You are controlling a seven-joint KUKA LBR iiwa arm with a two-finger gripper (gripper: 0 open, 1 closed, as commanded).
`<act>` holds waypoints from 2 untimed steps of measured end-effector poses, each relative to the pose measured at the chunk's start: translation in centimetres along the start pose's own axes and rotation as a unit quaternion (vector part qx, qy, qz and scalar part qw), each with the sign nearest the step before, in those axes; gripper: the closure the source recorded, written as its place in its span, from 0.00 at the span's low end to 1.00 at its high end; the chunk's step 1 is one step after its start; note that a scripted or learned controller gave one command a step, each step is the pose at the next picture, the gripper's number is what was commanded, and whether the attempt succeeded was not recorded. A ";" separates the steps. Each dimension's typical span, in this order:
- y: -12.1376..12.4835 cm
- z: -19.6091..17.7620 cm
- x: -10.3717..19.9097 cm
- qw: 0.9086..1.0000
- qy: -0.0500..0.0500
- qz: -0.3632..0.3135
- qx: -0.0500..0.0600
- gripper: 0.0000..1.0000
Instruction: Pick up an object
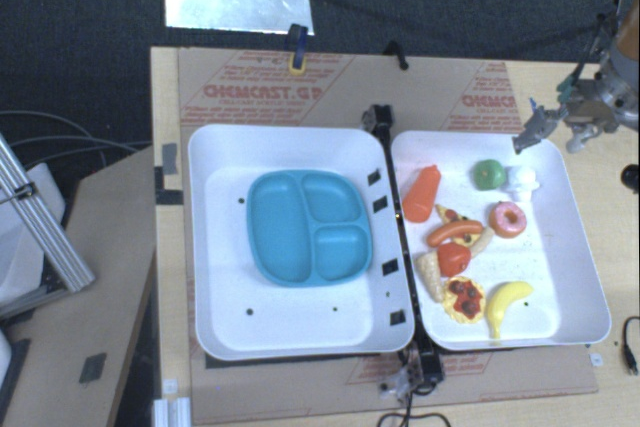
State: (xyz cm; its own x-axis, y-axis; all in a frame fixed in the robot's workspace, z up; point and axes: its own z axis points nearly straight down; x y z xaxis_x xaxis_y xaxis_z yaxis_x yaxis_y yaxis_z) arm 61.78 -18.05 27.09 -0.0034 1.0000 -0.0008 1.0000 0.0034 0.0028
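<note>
Hovering above the right bin's (575,245) far corner, the hand (553,125) carries nothing; how wide it stands I cannot tell. Toy foods, including the green ball (489,174) and donut (508,218), lie untouched, so picking remains.

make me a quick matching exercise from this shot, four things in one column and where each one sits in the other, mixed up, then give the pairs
Things
1. blue divided plate
2. toy banana
3. green ball
4. toy carrot

Places
A. near front corner of the right bin
B. far part of the right bin, beside a small white object
C. middle of the left bin
D. right bin, close to the divider between the bins

Pairs: 1-C, 2-A, 3-B, 4-D
</note>
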 end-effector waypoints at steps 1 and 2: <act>-0.8 13.4 -0.8 1.000 0.001 0.002 0.005 0.00; -2.5 17.9 2.7 1.000 -0.008 0.000 -0.011 0.00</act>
State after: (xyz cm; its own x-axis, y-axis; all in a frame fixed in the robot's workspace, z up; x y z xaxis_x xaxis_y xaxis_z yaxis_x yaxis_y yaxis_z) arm 59.36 -15.40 9.21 -0.0026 0.9998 -0.0174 0.9997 0.0031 0.0254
